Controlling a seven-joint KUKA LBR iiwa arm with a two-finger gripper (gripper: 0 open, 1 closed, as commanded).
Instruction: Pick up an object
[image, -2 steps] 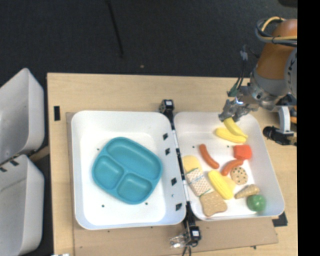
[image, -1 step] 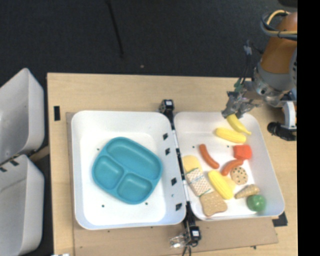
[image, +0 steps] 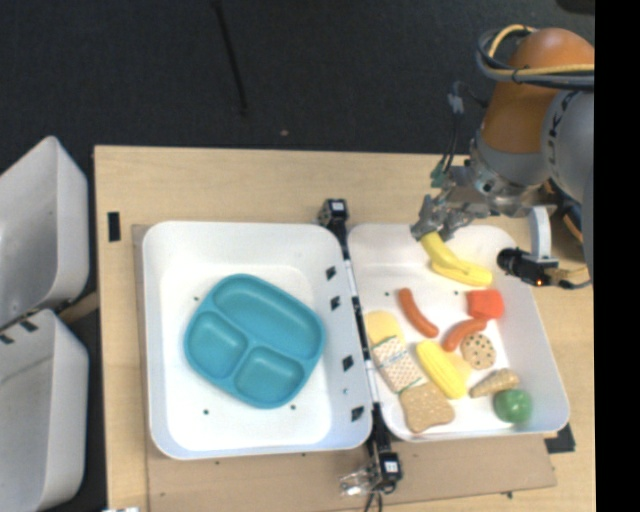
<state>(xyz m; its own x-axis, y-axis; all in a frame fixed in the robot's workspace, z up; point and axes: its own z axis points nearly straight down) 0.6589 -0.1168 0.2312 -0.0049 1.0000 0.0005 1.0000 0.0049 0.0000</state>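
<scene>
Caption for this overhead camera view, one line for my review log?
Gripper poised at the banana in the right bin of toy foods; teal divided plate in the left bin.

The yellow plastic banana's (image: 455, 262) upper end is covered by the dark metal pincer (image: 438, 222), whose finger spacing cannot be made out.

No readable text, label, brand, number or sign anywhere: none on the white bins (image: 160, 330), none on the blue divided plate (image: 254, 340), none on the toy food toward three o'clock, none on the wooden surface (image: 230, 165)
</scene>
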